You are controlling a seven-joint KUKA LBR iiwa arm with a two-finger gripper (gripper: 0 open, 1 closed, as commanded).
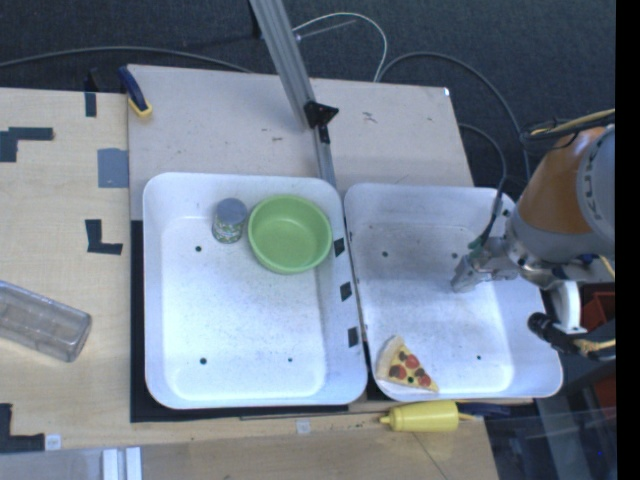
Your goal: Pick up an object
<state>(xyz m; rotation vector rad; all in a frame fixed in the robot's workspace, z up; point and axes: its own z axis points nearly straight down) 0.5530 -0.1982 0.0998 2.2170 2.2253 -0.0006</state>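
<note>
A green bowl (290, 233) sits at the back of the left bin (170, 298), with a small grey-lidded can (229, 220) touching its left side. A pizza slice toy (404, 364) lies at the front left of the right bin (520, 368). A yellow mustard bottle (425, 417) lies on the bench just past that bin's front rim. My gripper (463, 278) hangs low over the right side of the right bin, well apart from the pizza slice. Nothing shows between its tips.
A slanted metal pole (290, 63) crosses the bench behind the bins. A clear plastic container (40, 320) lies on the bench at far left. A blue and yellow clamp (134, 91) sits at the back left corner. Cables run behind the right bin.
</note>
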